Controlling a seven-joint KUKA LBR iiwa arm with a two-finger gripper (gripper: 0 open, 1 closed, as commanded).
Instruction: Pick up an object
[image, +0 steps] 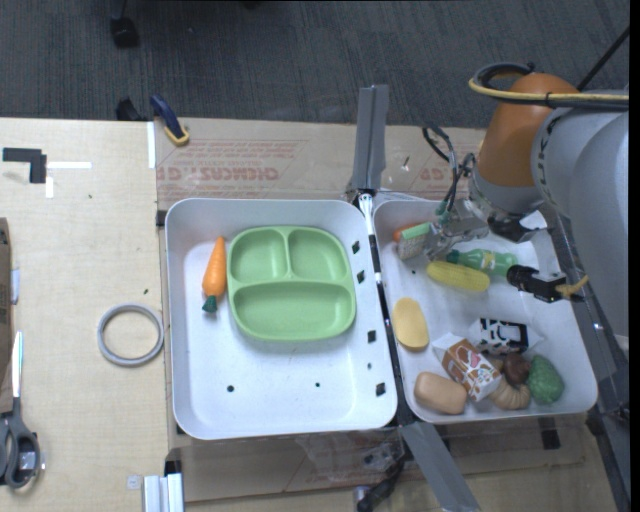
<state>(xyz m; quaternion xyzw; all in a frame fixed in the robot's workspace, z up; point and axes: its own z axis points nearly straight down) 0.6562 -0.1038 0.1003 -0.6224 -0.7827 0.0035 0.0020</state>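
Note:
My gripper (438, 236) is low in the far left part of the right bin (585, 395), under the grey arm with its orange band (515, 140). It hangs right beside a small orange and green piece (411, 232) and just above a yellow corn cob (458, 275). A green bottle (488, 261) lies to its right. Nothing can be seen held in the gripper. Nearer the front lie a yellow oval piece (410, 323), a tan bread roll (440, 393), a red snack packet (472, 366) and a green broccoli-like toy (545, 380).
The left bin (290, 400) holds a green divided plate (292, 282) and a toy carrot (214, 270) beside its left side. On the bench to the left lie a tape ring (130, 333) and scissors (15, 440). A blue clamp (170, 120) sits at the back.

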